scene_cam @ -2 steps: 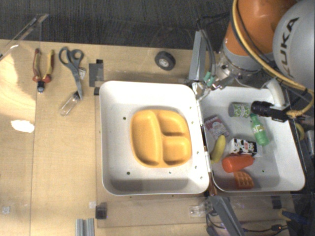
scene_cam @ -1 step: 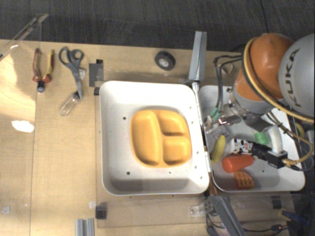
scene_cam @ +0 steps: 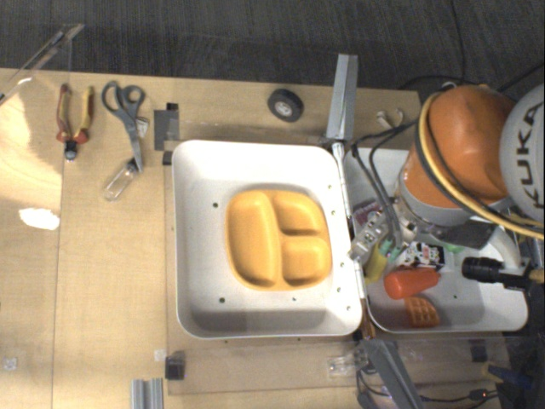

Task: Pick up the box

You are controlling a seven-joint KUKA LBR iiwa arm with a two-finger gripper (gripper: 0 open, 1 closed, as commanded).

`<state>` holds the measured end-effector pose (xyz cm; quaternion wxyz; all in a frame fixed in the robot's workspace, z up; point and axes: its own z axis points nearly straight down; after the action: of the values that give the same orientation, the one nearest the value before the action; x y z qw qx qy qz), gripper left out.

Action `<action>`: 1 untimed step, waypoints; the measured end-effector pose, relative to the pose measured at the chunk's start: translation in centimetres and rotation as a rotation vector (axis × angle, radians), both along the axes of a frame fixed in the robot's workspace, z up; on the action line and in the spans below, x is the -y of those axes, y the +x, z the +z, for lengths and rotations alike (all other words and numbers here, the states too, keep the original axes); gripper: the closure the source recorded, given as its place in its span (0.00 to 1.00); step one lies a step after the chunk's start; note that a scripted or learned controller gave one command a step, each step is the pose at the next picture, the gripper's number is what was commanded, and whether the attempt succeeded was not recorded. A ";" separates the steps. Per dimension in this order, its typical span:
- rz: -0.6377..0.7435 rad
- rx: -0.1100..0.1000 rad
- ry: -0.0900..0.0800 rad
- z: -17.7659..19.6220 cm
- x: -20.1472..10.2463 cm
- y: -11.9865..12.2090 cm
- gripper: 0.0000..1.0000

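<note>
Arm is over the right bin, wrist low. The gripper sits near the bin's left wall, mostly hidden under the wrist. Open or shut: cannot tell. Nothing is visibly held.

Box: taken to be the small dark-and-white printed item in the right bin, just beside the gripper; the label is too small to read. It lies in clutter, with a yellow piece to its left, a red item just below and an orange grid piece nearer the front wall. The left bin holds a yellow tray, not relevant.

Step in hand, judged: closing in on the box.

To do it well: centre over the box, align the jaws across its short side and keep off the bin wall. Descend straight so the neighbours are not caught. Verify the hold before lifting.
</note>
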<state>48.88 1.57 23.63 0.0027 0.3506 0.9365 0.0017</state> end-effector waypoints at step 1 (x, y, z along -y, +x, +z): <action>-0.335 0.001 0.002 4.1 -2.6 0.0 1.00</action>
<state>48.87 4.19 27.71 0.0031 0.5017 0.8651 0.0024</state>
